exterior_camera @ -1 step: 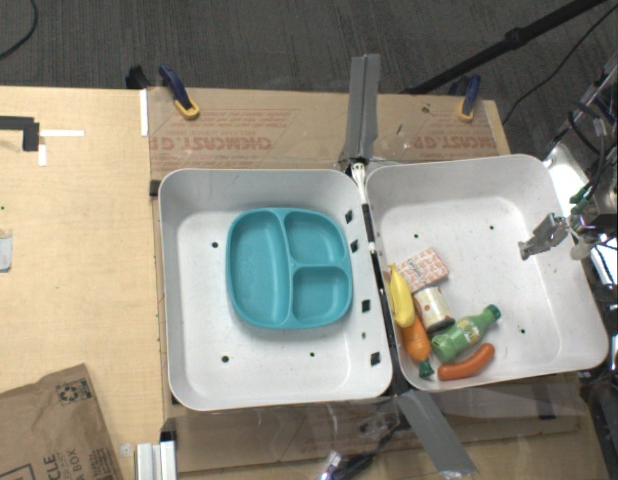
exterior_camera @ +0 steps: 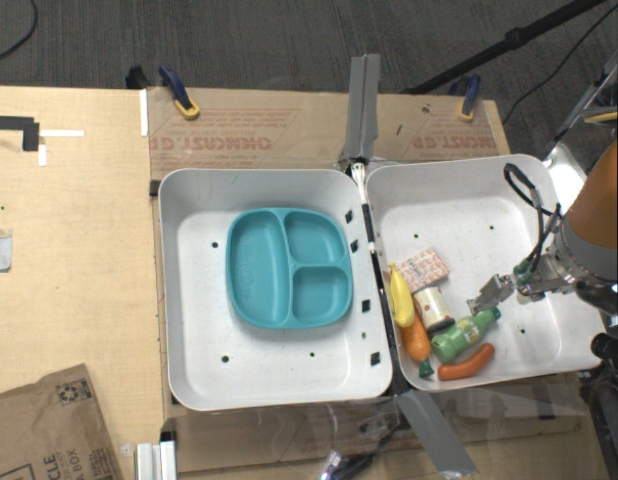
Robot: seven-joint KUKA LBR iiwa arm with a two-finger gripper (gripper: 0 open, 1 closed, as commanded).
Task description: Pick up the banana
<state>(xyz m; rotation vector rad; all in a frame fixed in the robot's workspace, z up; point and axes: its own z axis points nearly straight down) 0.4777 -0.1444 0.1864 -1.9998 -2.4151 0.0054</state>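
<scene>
Mirrored "CHEMCAST GP" print on brown sheet point(exterior_camera: 251, 140) (twice), "CLE" on cardboard box point(exterior_camera: 49, 430)

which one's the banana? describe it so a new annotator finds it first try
Go to the right-hand white bin and find the cluster of toy food near its lower left corner. The banana is the slim yellow piece at the cluster's left edge, running along the bin's left wall. It is the only yellow item; the carrot just below it is orange and the bottle is green.

Grey arm point(exterior_camera: 589, 268), orange band, black looped cable, pale metal gripper point(exterior_camera: 486, 295)
</scene>
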